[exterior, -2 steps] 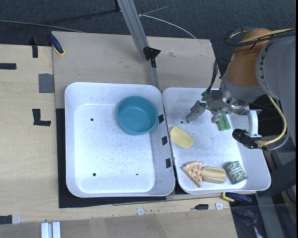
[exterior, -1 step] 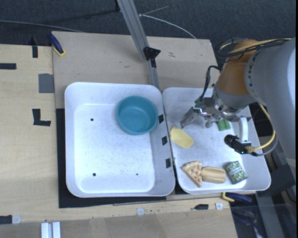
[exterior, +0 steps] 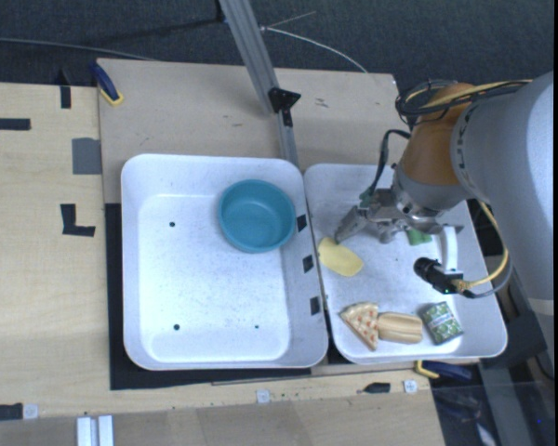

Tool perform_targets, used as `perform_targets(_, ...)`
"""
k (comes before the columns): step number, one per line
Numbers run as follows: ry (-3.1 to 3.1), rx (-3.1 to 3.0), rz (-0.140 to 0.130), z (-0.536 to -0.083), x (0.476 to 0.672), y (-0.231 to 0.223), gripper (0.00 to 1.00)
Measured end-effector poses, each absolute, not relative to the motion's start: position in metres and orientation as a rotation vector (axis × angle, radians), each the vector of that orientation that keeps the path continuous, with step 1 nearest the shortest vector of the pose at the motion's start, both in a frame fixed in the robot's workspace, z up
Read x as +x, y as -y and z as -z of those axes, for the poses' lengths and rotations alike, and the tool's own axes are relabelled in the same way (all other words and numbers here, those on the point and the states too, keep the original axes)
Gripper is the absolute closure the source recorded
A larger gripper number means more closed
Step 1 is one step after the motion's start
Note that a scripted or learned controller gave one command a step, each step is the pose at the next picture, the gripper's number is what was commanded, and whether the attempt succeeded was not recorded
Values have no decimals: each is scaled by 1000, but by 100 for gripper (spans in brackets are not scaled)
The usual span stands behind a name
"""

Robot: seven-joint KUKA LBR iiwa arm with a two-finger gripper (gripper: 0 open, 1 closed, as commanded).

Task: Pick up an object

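You see the gripper [exterior: 346, 232] spread wide and holding nothing, just above the yellow piece [exterior: 340, 258] in the right bin [exterior: 484, 342]. The wrist partly hides a green item [exterior: 418, 236].

My grey arm [exterior: 516, 184] reaches in from the right, elbow bulking large at the edge. The orange band [exterior: 432, 151] sits just above my wrist, cables looping over it. I tilt down and leftward, and my gripper [exterior: 346, 233] hangs low, its dark fingers [exterior: 352, 223] spread apart, nothing between them.
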State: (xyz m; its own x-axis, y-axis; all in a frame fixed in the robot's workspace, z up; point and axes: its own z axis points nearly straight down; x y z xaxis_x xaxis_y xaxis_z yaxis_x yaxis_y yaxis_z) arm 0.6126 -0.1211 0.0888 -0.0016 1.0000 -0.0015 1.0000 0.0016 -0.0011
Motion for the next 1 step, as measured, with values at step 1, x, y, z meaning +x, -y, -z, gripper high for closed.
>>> perform_targets(1, -2221, 2216, 2, -100, 613, 122, 100)
